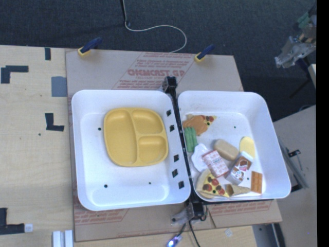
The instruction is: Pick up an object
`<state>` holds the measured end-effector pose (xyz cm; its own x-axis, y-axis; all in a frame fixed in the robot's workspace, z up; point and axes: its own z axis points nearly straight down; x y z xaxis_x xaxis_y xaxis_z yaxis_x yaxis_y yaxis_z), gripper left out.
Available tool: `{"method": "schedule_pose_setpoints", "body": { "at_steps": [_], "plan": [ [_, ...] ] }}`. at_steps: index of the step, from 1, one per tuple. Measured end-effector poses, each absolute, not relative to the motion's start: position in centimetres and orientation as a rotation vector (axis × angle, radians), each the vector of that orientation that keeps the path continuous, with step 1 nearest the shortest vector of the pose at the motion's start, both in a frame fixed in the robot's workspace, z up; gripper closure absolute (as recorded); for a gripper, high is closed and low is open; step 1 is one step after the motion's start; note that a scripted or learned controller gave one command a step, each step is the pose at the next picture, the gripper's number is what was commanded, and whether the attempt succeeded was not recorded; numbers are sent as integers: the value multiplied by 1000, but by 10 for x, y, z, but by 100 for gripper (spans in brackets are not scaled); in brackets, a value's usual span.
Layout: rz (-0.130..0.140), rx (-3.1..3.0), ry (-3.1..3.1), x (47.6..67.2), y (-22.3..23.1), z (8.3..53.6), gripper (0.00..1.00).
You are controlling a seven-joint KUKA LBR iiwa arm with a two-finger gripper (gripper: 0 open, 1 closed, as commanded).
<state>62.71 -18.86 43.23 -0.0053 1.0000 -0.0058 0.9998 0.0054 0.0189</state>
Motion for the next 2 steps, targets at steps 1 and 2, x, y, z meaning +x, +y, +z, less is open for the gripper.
{"method": "schedule_pose_setpoints", "body": {
  "at_steps": [1,2],
  "plan": [
    [9,2207,2216,670,-185,543,100],
    [-11,2231,2227,632,-181,423,100]
  ]
}}
